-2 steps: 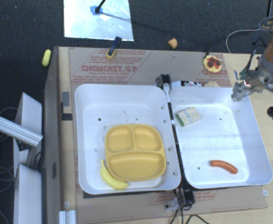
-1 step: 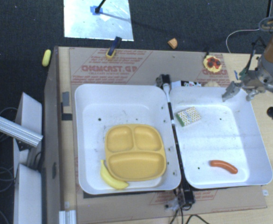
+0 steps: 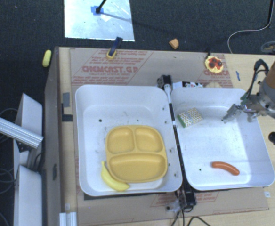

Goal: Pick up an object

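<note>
- Hotdog (image 3: 225,167) lies flat near the front of the right bin (image 3: 264,173), well apart from the green sponge (image 3: 190,117) by the divider.
- Camera view: your gripper (image 3: 240,112) hangs over that bin's back right, fingers spread and holding nothing.
- You'd best centre over the hotdog, straddle its narrow width, then descend and close.
</note>
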`<state>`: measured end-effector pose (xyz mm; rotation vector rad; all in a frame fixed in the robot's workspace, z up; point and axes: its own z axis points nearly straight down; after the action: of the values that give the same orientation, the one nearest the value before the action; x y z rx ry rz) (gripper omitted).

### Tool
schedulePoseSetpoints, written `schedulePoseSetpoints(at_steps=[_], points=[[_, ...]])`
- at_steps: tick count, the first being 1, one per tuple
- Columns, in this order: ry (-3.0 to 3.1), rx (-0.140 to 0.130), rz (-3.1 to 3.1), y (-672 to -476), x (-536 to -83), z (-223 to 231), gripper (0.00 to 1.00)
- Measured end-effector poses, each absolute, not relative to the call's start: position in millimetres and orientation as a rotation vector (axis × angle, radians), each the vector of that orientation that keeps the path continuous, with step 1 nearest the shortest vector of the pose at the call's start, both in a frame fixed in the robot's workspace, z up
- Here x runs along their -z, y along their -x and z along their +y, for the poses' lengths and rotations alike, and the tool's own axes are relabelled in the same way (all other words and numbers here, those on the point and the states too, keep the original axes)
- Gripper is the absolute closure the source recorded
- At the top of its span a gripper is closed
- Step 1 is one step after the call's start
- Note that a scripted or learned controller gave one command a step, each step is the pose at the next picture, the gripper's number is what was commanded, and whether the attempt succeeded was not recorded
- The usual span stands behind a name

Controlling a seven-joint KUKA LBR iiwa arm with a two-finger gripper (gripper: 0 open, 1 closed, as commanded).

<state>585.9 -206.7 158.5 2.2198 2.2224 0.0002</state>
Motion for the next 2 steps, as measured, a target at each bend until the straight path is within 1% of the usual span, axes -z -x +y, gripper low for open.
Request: schedulePoseSetpoints(at_steps=[1, 2], points=[[-2.218, -0.002, 2.225, -577.5, -131, -136, 0.00], [-2.220, 0.000, 2.222, -565.2, -84, -166, 0.00]])
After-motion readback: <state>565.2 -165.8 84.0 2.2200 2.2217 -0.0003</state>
